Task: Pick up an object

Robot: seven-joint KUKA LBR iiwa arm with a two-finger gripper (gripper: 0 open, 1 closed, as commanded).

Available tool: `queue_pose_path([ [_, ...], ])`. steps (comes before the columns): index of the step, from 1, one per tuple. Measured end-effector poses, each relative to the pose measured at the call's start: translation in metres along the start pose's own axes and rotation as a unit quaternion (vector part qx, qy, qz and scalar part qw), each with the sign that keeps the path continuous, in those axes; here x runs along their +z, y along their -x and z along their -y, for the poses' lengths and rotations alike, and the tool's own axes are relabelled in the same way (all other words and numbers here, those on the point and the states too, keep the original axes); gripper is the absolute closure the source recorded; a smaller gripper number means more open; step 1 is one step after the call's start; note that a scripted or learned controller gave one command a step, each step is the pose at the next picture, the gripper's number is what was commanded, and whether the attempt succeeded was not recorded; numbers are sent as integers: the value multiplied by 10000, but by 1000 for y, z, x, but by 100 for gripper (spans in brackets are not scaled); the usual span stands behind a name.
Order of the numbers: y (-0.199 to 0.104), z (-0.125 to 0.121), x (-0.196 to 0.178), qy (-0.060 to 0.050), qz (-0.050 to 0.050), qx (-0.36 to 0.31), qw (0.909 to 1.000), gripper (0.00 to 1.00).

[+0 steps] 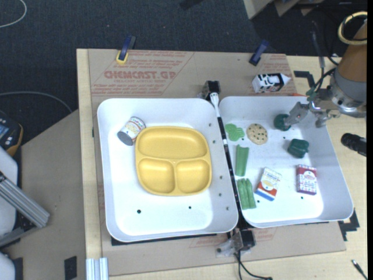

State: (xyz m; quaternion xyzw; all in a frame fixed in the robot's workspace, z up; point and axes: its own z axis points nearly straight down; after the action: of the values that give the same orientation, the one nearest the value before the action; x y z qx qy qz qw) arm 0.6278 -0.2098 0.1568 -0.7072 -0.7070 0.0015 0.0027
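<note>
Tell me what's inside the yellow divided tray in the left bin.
Nothing shows in the yellow tray: its three compartments look bare. The small can lies outside it, against its upper-left corner. The bin floor beneath the tray is covered.

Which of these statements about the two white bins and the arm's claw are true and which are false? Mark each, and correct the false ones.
1. The yellow divided tray lies in the left bin. True.
2. The small can lies in the right bin. False: it lies in the left bin, at the tray's upper left corner.
3. The cookie lies in the right bin. True.
4. The claw hangs over the left bin. False: it is over the upper part of the right bin.
5. The red box stands inside the yellow tray. False: it lies in the right bin, near its right side.
</note>
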Motion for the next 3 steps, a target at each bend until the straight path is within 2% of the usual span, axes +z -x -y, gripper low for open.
queue_pose_path([
  [1, -8, 8, 57, -5, -4, -4, 10000, 0],
  [2, -9, 8, 73, 10, 2, -7, 10000, 0],
  [3, -9, 7, 61, 32, 8, -6, 10000, 100],
])
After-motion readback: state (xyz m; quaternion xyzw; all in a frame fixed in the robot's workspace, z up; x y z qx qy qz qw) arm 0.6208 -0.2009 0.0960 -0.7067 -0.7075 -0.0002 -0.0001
